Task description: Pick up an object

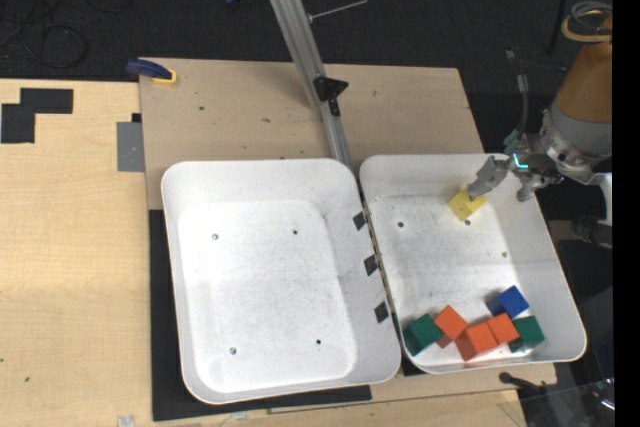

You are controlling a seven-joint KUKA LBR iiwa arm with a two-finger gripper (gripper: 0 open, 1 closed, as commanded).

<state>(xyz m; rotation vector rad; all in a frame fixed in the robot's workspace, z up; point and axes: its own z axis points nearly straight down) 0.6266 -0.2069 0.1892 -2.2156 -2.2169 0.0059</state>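
Observation:
My gripper [475, 196] reaches in from the right over the back of the right bin [560, 275]. A small yellow block [462, 207] sits at its fingertips, gripped between them and tilted. In the bin's front right corner lies a cluster of blocks: a green one [422, 331], an orange one [451, 321], a larger orange one [482, 336], a blue one [511, 300] and another green one [528, 331].
The left bin [190, 215] stands beside the right one, joined by black clips [370, 264]. A slanted metal rail [300, 35] rises behind the bins. The grey arm with its orange band [585, 80] occupies the far right.

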